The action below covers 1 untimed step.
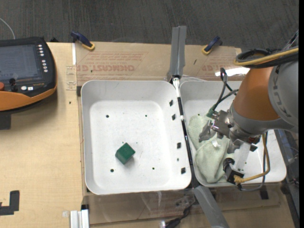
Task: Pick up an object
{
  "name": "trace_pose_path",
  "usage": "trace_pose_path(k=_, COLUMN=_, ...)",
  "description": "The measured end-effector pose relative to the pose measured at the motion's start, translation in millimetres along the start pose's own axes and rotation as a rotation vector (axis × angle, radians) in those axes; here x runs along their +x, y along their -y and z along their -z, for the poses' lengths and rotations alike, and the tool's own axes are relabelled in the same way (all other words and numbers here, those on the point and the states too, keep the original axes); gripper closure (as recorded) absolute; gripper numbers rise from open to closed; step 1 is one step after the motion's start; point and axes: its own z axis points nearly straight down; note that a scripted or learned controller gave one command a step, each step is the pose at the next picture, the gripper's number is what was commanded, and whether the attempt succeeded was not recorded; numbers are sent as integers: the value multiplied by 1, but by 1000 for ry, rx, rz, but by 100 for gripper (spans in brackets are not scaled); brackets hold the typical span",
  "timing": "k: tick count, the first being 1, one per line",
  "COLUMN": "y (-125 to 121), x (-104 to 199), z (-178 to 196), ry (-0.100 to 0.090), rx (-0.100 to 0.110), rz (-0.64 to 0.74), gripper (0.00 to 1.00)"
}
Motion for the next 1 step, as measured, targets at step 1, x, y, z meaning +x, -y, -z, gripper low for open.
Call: trace_pose_path(k=1, y=5, x=11, z=0, ry=0, rx=-1, rz=41, gripper=0)
